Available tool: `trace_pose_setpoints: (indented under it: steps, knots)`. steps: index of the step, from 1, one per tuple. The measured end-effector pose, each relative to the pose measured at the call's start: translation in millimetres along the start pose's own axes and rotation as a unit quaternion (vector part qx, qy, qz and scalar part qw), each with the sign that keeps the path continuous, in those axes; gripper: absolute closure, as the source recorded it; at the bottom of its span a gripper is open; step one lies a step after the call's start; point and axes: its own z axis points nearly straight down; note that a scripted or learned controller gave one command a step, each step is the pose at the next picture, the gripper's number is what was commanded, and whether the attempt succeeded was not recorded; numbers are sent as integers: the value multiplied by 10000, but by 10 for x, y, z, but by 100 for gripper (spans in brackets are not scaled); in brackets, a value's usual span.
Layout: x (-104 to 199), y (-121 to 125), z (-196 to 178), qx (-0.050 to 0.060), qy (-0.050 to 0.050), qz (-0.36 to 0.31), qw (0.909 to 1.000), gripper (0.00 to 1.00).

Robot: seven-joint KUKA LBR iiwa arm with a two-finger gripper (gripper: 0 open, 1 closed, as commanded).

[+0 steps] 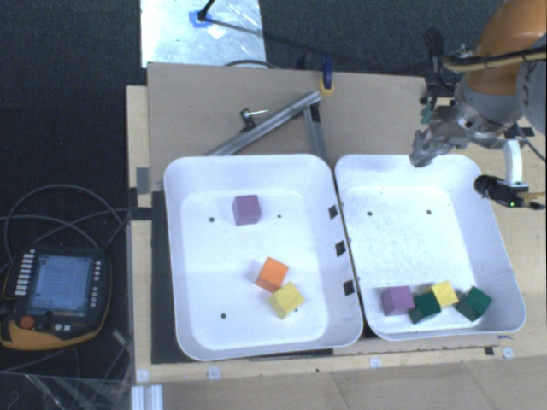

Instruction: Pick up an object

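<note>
Two white bins (346, 229) share our bench; cubes like the purple one (397, 299) huddle along the right bin's near wall. Our gripper (423, 156) hovers above its far rim, so nothing's grabbed yet.

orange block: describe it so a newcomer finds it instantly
Start at the left bin of the two white bins. Near its centre, toward the near edge, sits the orange block, touching a yellow block just below it. It's the only orange cube in either bin; the purple block sits apart, farther back.
</note>
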Motion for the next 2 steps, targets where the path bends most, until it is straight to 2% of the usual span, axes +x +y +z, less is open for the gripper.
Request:
trace_pose_setpoints:
  steps: [1, 2]
  knots:
    - [556, 127, -85, -2, 8, -4, 10000, 100]
    - [1051, 129, -14, 12, 4, 3, 10000, 100]
